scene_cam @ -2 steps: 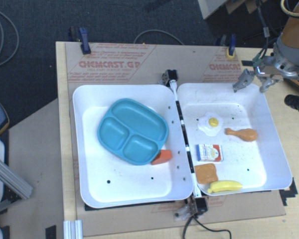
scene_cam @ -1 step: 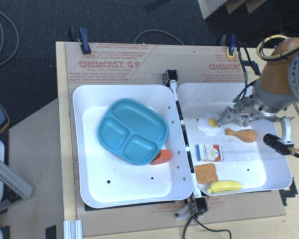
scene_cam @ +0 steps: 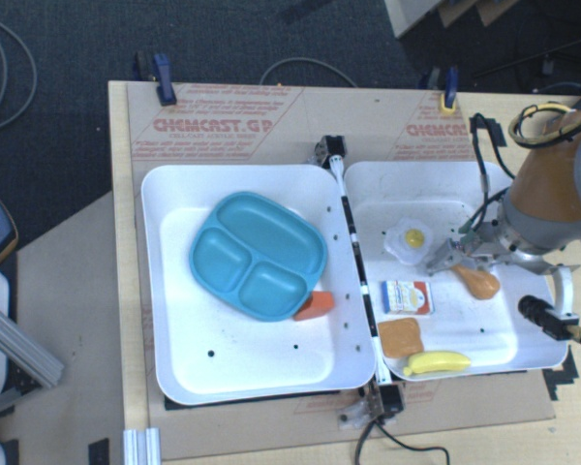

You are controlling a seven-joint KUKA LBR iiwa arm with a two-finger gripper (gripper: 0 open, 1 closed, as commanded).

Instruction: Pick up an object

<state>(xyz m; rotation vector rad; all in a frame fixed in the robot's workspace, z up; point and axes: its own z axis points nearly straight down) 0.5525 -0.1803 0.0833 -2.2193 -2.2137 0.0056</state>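
A: White plastic bins sit side by side on a bench, seen from the one fixed overhead camera. The right bin (scene_cam: 523, 352) is my landmark. How far along is the pickup?

B: Judging by the scene, nothing is lifted yet. Every object lies on a bin floor. Inside the right bin, near its upper middle, lies a toy fried egg (scene_cam: 410, 239). Below it sits a small carton (scene_cam: 406, 297), then a brown toast slice (scene_cam: 401, 336), and a yellow banana (scene_cam: 440, 362) by the near rim.

A: And the arm?

B: The gripper (scene_cam: 462, 251) is low over the right bin's centre-right, just beside a tan drumstick (scene_cam: 476, 280), which lies on the floor touching or nearly touching it. I cannot tell how wide the gripper is, and nothing is visibly held.

A: What is left of the right bin?

B: The left bin (scene_cam: 174, 347), holding a blue divided plate (scene_cam: 259, 255) with an orange piece (scene_cam: 316, 305) tucked at its edge.

A: So what remains?

B: Probably the whole grasp and lift.
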